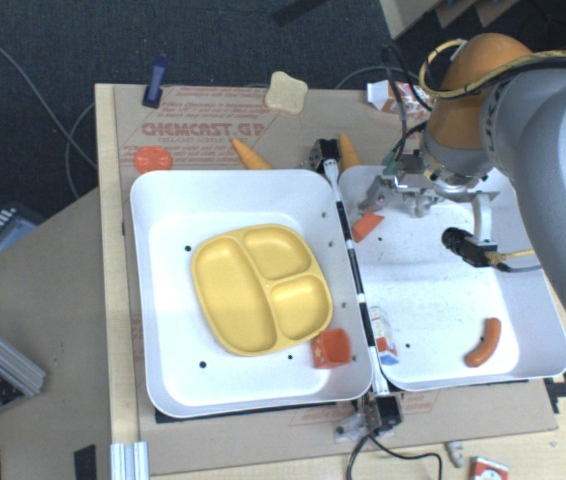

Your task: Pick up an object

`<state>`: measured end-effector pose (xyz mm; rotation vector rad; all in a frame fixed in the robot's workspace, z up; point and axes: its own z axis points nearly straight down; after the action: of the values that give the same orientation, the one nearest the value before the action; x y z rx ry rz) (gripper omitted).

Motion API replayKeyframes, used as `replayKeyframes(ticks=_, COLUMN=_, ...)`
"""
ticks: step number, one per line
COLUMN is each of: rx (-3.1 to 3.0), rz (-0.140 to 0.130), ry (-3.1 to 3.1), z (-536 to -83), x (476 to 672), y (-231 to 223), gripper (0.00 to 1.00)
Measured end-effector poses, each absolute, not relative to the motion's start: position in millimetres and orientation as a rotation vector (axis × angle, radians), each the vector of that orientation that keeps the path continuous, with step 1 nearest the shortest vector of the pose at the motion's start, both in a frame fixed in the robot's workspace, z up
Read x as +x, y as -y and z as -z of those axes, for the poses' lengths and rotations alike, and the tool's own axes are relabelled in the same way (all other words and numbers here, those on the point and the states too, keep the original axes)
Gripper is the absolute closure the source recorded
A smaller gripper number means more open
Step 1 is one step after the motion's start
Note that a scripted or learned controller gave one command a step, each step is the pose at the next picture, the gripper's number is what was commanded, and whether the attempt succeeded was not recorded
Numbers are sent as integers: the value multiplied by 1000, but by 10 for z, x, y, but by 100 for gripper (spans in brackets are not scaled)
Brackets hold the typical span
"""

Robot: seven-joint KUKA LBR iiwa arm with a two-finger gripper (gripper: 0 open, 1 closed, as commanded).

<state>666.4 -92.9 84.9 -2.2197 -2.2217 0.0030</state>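
Observation:
My gripper (399, 196) hangs low over the far left corner of the right bin (523, 363), under the orange wrist band. An orange wedge (367, 226) lies on the bin floor just below and left of the gripper, apart from it as far as I can see. In the same bin a brown sausage (483, 342) rests near the front right and a small white and red packet (381, 334) lies by the left wall. The left bin (163, 258) holds a yellow divided plate (260, 286) and a red cube (331, 348).
On the cardboard behind the bins lie a bread slice (286, 91), a carrot (251, 155), an orange disc (152, 158) and a blue piece (154, 81). A black cable connector (468, 246) sticks out over the right bin. The arm's grey body covers the right side.

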Motion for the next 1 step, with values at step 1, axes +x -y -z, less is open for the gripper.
replayKeyframes(ticks=1, rx=-2220, rz=-3, ry=2222, z=-849, x=6664, y=928, gripper=0)
